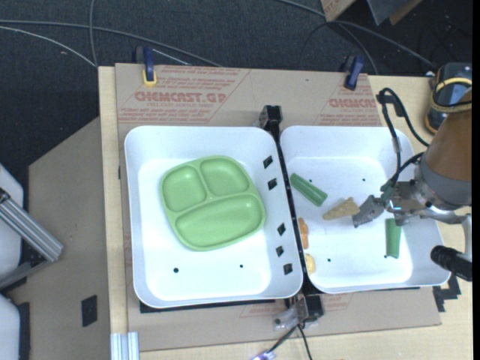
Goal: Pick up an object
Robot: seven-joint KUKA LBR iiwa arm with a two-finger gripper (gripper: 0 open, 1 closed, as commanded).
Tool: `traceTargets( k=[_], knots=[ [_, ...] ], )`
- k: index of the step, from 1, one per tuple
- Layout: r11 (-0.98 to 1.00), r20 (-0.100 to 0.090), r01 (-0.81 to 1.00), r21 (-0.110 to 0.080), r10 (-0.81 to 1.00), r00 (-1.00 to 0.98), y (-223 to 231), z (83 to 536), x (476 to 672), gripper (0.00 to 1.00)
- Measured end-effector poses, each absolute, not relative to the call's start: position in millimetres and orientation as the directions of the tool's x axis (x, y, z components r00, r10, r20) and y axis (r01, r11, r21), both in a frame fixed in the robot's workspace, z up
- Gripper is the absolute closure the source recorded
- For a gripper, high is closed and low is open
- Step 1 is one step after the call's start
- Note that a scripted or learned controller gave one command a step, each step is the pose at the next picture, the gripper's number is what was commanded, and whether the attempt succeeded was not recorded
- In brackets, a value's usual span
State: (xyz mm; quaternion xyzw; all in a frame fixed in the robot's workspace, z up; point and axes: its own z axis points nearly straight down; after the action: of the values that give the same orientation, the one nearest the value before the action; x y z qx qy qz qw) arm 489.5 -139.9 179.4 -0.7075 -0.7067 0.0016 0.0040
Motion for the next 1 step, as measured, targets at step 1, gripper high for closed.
traceTargets(
  k=[1],
  knots=[
    [0.0, 0.004, 1.0, -0.008, 1.0, 0.0, -131.5, 118.7, 488.7, 0.0]
  ],
)
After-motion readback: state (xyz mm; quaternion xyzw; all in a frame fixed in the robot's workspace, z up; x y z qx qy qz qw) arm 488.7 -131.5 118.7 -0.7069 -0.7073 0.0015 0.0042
